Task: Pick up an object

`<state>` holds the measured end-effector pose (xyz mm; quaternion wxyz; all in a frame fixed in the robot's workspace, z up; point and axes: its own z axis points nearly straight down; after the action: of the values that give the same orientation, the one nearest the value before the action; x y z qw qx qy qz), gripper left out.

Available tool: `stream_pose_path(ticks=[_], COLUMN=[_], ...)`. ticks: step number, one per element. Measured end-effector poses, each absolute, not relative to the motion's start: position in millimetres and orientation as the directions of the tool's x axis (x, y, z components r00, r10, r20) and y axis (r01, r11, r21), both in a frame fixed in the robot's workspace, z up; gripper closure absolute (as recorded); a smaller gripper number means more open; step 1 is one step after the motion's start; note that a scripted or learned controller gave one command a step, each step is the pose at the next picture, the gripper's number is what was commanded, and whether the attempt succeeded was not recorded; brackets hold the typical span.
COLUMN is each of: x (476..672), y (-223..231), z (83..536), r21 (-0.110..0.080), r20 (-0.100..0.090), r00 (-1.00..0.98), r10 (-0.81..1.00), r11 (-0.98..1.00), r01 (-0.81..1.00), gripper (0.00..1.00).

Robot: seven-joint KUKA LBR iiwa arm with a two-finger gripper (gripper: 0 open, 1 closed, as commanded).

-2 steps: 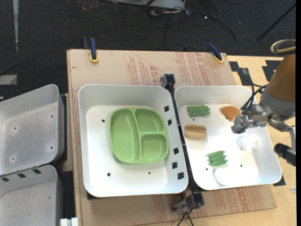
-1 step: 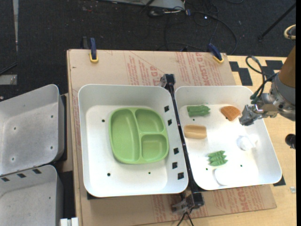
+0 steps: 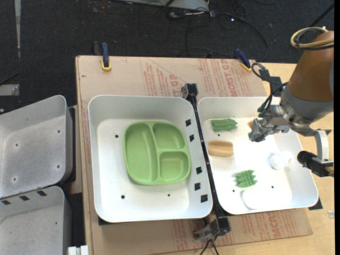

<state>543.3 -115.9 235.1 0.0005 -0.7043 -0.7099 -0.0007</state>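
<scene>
My gripper (image 3: pixel 256 131) hangs over the right bin (image 3: pixel 297 195), toward its upper middle, with the orange band of the arm behind it at the right. Nothing shows between its fingers. A tan bread roll (image 3: pixel 220 148) lies to the lower left of the gripper near the bin's left wall. A green leafy piece (image 3: pixel 223 124) rests to the gripper's left near the bin's back. Another green piece (image 3: pixel 245 179) sits lower in the bin. Two white items, a small one (image 3: pixel 276 161) and a round one (image 3: pixel 253 198), lie on the bin floor.
The left bin (image 3: pixel 106 195) holds a green divided plate (image 3: pixel 157 152). A black divider with clamps (image 3: pixel 199 147) runs between the bins. White panels (image 3: pixel 32 142) stand off the bench at the left. Cables lie on the dark floor behind.
</scene>
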Motion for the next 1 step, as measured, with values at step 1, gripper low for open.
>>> stream_pose_path(ticks=[1], x=[548.3], y=[-52.0], z=[237.1], r21=[0.000], r20=[0.002], r00=[-0.009], r10=[1.000], r11=[0.009], r01=[1.000], gripper=[1.00])
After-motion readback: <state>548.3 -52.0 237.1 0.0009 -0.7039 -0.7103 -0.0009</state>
